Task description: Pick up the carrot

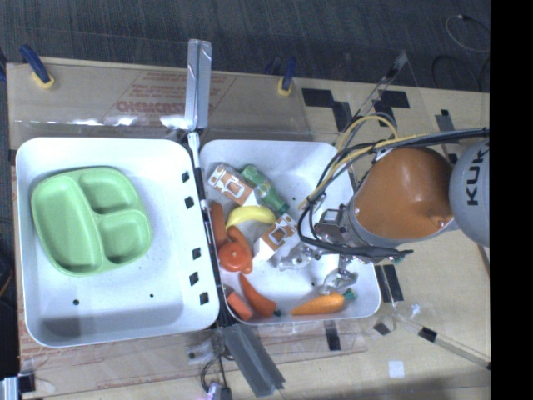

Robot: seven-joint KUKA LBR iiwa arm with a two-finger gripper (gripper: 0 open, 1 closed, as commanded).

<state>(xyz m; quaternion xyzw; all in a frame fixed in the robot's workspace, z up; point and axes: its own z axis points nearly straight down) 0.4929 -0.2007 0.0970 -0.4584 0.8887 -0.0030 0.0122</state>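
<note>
Carrot (318, 305) on right white bin (312, 155) floor (dark carpet behind bench).

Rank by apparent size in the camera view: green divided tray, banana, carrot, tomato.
1. green divided tray, by far the largest.
2. carrot and banana: look about alike, so no ranking between them.
3. tomato, smallest.

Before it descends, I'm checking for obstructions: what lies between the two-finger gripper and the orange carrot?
Nothing: the camera view shows the gripper just above the orange carrot, with bare white bin floor between.
</note>
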